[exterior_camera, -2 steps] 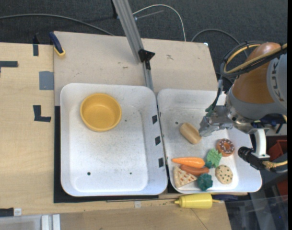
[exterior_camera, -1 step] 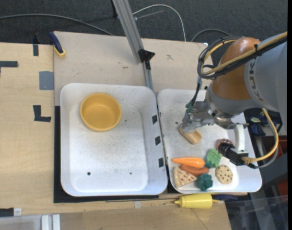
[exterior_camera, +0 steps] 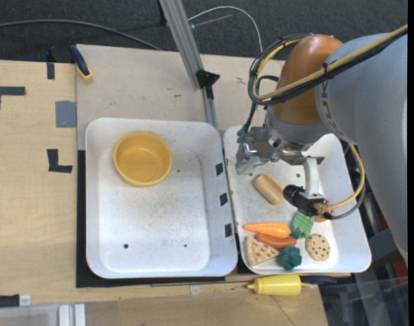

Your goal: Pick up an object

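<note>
Arm [exterior_camera: 370, 73]: light grey casing, orange band [exterior_camera: 305, 63] above the wrist. Yellow and black cables [exterior_camera: 288, 46] loop alongside. Wrist hardware metallic, details apparently blurred.

Reaches in from right, bent down at wrist w/ orange band [exterior_camera: 305, 80] up top. End effector [exterior_camera: 251, 156] low, pointing down-left; cables looped round wrist.

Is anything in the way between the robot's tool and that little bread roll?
Nothing visible is in the way. The tool sits at the top left of the right bin, and the bread roll lies just below and to its right, with bare bin floor between them. The carrot and cookie lie farther down.
</note>
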Robot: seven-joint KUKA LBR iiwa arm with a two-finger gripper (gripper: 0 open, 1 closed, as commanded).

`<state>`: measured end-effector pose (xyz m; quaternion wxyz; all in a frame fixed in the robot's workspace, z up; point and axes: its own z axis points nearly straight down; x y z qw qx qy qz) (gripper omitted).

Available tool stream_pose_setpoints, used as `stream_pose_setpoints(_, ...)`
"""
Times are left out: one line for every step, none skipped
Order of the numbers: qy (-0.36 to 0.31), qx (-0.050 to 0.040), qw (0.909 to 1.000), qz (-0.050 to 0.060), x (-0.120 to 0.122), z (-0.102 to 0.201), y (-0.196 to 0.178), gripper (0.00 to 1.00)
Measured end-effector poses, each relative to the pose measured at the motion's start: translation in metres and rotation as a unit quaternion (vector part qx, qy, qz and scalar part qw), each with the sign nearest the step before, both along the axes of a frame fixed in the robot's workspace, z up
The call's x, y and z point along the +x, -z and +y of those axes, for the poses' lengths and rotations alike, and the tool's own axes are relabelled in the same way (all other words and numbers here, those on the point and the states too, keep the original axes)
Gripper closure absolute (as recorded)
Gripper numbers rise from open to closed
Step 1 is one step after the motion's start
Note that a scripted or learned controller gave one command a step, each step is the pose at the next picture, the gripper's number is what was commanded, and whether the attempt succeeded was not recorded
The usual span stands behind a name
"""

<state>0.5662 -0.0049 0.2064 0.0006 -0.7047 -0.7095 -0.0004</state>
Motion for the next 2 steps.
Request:
stream_pose_setpoints(0.0,0.0001,1.0,0.001,0.015,0.052,0.003,1.0)
stream_pose_setpoints(0.0,-0.0002,1.0,0.0,0.035,0.094,0.005,1.0)
